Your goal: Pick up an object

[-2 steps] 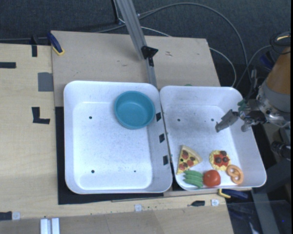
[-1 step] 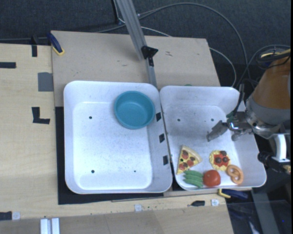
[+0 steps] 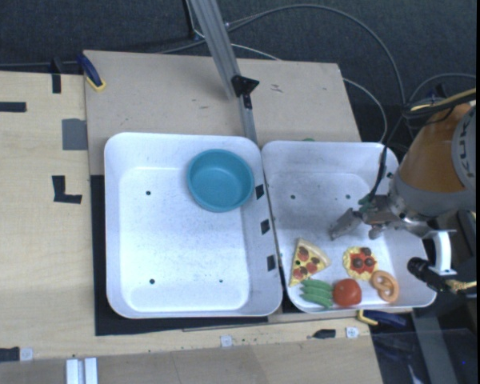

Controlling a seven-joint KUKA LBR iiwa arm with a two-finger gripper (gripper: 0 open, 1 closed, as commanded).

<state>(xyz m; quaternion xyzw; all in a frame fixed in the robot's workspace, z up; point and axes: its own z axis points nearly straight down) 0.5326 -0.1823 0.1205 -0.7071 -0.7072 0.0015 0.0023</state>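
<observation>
Presently on the bench: two shallow white plastic bins, side by side. Left-hand white bin (image 3: 136, 286) holds one round blue plastic bowl (image 3: 220, 180), upright, near its far right corner. Right-hand white bin (image 3: 304, 170) holds five toy food pieces, all gathered along its near edge: a triangular pizza slice with red toppings (image 3: 307, 261); a green pod-shaped vegetable (image 3: 318, 294) just in front of the slice; a round red tomato (image 3: 347, 293) touching the vegetable's right end; a small round yellow pizza with red and dark spots (image 3: 360, 260) beyond the tomato; a brown pretzel (image 3: 384, 285) at the near right corner.

Grey arm with orange band enters from the right, over the right-hand bin. Its two-finger gripper (image 3: 350, 224) sits low above the bin floor, just beyond the small round pizza and to the right of the slice. How far the fingers are parted cannot be told (the angle hides the gap), and no item is seen between them.
</observation>
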